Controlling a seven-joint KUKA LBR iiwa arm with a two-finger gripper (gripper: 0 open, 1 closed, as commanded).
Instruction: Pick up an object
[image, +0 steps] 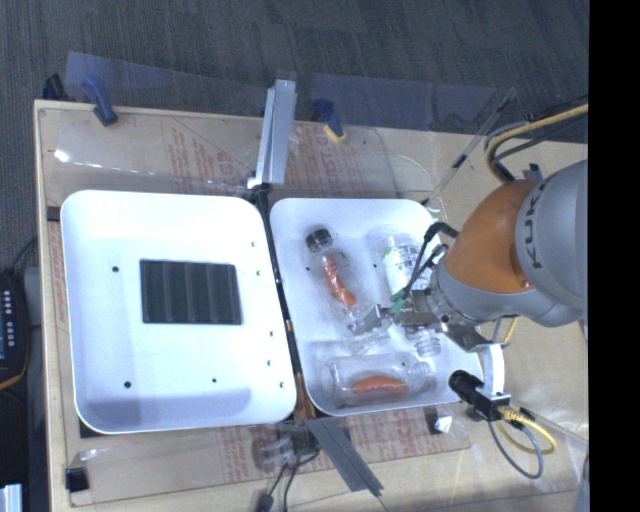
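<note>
The right bin (300, 300) holds several clear plastic bottles. One with a black cap and orange contents (335, 272) lies slanted at its upper middle. A bottle with a green and white label (400, 258) lies further right. Another clear bottle with an orange piece inside (375, 381) lies along the bin's near wall, and a small one (428, 345) sits by the wrist. My gripper (378, 318) is low in the middle of this bin, just below the black-capped bottle and above the near-wall bottle. Whether anything is in its grasp cannot be made out.
The left bin (100, 380) has a dark ribbed rectangle (190, 292) on its floor. The arm's orange band (485, 255) hangs over the right bin's right rim. Cables (520, 440) trail on the bench at the near right. A metal bar (272, 135) stands behind the bins.
</note>
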